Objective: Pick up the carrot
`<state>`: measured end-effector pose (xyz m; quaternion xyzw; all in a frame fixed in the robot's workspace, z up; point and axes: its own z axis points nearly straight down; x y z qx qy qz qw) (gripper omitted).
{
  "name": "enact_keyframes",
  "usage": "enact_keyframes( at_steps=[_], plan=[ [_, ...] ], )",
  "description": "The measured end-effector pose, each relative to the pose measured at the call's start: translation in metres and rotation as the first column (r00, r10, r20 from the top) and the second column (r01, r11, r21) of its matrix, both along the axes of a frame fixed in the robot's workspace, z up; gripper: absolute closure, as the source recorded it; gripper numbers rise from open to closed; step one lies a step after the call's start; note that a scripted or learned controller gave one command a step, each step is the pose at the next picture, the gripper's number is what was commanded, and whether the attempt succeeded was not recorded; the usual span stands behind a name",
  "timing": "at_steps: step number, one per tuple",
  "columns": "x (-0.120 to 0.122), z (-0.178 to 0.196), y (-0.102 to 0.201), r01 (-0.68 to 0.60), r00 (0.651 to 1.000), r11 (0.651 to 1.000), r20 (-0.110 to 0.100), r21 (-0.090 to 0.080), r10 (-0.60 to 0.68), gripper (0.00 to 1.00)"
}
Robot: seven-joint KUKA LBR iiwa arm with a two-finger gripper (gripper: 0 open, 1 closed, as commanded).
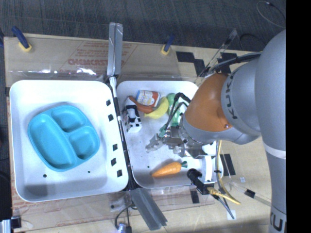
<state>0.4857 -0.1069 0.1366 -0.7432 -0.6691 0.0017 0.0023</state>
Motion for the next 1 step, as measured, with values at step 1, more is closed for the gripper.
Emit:
enact_keyframes(
  at_steps=[1],
  plan=[
    [-0.0099,-0.0457,-0.0416,-0.102,0.995,0.995,0.002,0.001,0.102,0.00]
  ],
)
